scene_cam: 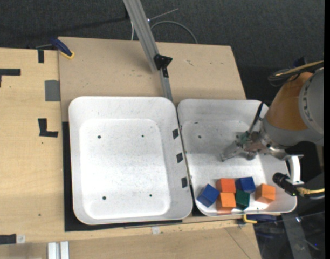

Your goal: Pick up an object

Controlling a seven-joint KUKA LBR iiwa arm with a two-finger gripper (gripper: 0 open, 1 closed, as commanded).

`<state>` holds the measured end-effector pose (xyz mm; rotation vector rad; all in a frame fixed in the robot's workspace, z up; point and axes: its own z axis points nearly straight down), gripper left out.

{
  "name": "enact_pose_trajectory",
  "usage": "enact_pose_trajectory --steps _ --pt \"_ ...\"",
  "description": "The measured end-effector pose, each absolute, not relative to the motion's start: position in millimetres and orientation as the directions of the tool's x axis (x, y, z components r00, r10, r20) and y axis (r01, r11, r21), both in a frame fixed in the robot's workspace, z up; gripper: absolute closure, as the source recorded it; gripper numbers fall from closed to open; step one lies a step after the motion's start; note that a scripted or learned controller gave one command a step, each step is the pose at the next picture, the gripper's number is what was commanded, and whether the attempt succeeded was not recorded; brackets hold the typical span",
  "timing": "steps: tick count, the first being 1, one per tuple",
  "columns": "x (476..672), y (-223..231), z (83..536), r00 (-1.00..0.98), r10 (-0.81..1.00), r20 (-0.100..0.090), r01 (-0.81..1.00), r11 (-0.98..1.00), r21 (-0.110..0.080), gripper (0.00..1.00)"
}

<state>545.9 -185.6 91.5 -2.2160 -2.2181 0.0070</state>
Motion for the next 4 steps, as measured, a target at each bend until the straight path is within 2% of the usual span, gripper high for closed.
enact_pose_trajectory --steps 1,3,4 --pt "547.5 -185 105 -0.002 1.0 0.002 1.0 0.002 -0.003 1.0" --pt "555.8 -189 217 -0.002 1.0 -0.002 1.0 0.002 0.005 1.0" --pt "566.7 -128 217 -0.007 1.0 0.002 1.0 0.007 0.0 1.0"
